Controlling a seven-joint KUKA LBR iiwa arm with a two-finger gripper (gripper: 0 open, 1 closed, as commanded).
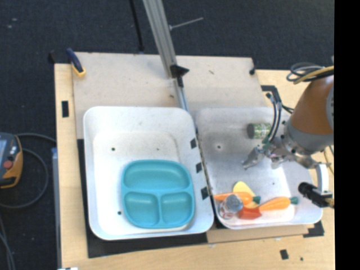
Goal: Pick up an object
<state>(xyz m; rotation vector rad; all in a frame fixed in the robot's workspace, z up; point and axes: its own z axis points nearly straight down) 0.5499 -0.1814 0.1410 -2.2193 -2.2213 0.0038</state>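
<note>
The jaws (251,159) hung low over the middle of the right bin (225,129), pointing left, at the end of the grey arm (313,112) that reached in from the right with its orange band just above the wrist. Whether the jaws were open or closed could not be told, and nothing could be made out between them. The bin floor below them was bare white.

Just beyond the jaws, toward the far side of the same bin, lay a small green-and-clear can (259,130), partly behind the arm's cables. Nearer, along the bin's near wall, a cluster of objects sat close together: a yellow piece (243,189), a carrot (275,204) lying lengthwise to the right, a red piece (251,212) under it, and a small round greyish cup (230,206) at the left end of the group. All of these were apart from the jaws.

In the left bin (101,134) a blue divided plate (158,193) rested toward the near side. Both bins sat side by side on the tan worktop (124,77), where a metal rail (163,32) rose from the far edge.
</note>
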